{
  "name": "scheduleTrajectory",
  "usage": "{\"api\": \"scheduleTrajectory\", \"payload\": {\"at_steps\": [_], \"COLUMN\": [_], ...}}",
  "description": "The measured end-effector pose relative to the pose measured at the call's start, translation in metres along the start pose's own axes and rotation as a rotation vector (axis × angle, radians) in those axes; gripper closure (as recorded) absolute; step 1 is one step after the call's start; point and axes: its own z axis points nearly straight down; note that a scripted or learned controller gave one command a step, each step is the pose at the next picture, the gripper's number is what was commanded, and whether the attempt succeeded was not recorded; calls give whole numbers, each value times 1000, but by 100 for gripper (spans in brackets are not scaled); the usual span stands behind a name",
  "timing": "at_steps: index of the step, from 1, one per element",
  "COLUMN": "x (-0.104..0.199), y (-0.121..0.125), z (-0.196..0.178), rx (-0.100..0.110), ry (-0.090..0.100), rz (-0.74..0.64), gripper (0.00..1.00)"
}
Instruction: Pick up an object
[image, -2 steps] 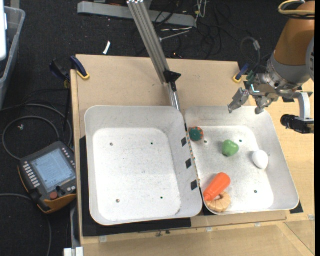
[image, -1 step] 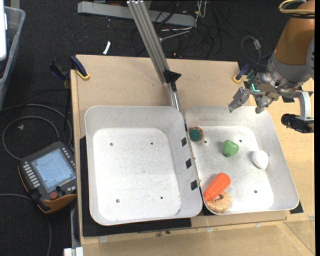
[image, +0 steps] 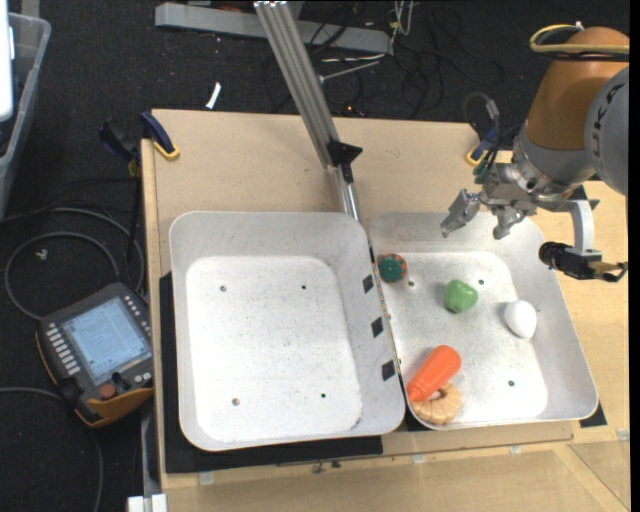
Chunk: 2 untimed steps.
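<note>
Tool (image: 479, 222): fingers spread, holding nothing, hanging over right bin's (image: 560, 400) far rim
Green ball (image: 461, 296): loose, nearest, probably easiest grab

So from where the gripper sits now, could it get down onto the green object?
Probably yes: the gripper, fingers spread, hangs above the right bin's far edge, and the green object lies apart from its neighbours, uncovered.
</note>
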Motion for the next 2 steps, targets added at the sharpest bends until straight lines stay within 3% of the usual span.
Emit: {"api": "scheduleTrajectory", "payload": {"at_steps": [2], "x": [-14], "y": [-13], "z": [102], "rx": [1], "ry": [0], "rz": [5], "gripper": [0]}}
